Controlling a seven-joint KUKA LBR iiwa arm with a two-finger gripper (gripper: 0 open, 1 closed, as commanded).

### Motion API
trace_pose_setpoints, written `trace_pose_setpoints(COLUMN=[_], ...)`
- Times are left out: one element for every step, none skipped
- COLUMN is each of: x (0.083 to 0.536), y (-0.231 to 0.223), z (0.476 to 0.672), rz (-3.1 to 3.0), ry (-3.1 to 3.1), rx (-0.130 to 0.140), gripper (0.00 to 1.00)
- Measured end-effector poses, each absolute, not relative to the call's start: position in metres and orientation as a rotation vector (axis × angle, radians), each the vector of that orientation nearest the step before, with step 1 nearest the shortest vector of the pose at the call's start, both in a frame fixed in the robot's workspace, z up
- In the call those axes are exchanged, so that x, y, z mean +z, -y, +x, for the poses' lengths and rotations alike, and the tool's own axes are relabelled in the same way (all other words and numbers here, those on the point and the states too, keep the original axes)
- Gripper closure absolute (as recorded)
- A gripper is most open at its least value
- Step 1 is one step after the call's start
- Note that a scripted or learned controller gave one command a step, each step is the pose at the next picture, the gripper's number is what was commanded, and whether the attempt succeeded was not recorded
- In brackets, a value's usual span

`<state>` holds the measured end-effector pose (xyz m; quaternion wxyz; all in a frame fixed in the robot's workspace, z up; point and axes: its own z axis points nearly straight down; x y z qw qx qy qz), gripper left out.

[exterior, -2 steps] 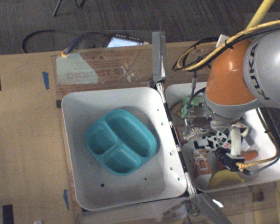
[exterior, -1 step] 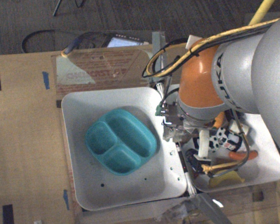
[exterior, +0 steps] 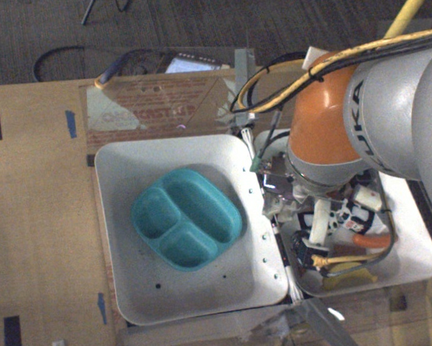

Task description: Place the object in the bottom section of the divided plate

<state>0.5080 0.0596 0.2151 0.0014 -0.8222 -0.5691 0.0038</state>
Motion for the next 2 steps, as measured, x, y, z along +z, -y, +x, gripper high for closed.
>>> trace_pose_setpoints(x=[0.2118,0.2118], y=[-0.0962,-0.0957], z=[0.4855,0.4857], rz=[-2.42,-2.421], ry=[1.995,1.994], rx=[0.016,0.015], gripper=[1.0,0.0])
